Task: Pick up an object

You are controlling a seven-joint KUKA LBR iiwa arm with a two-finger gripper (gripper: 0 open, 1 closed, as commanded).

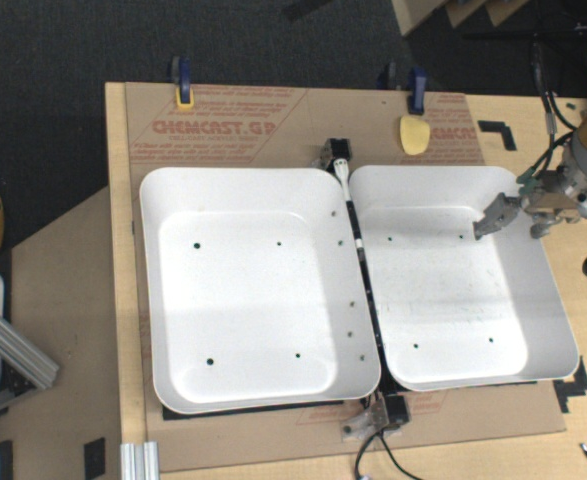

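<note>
My gripper (516, 224) hangs over the far right corner of the right bin (453, 368), at the end of the arm that comes in from the right. Its two grey fingers (491, 218) are spread apart and nothing shows between them, so it is open. A small pale yellow object (414, 134) lies on the cardboard just beyond the right bin's far rim, below a blue clamp (417, 89). It is well to the left of the gripper and farther back. The white floors of both bins show just a few small dark dots.
The left bin (173, 368) sits beside the right one, their rims touching along the middle. A second blue clamp (182, 72) holds the cardboard board (233, 123) at the far left. Cables run by the arm at the right edge.
</note>
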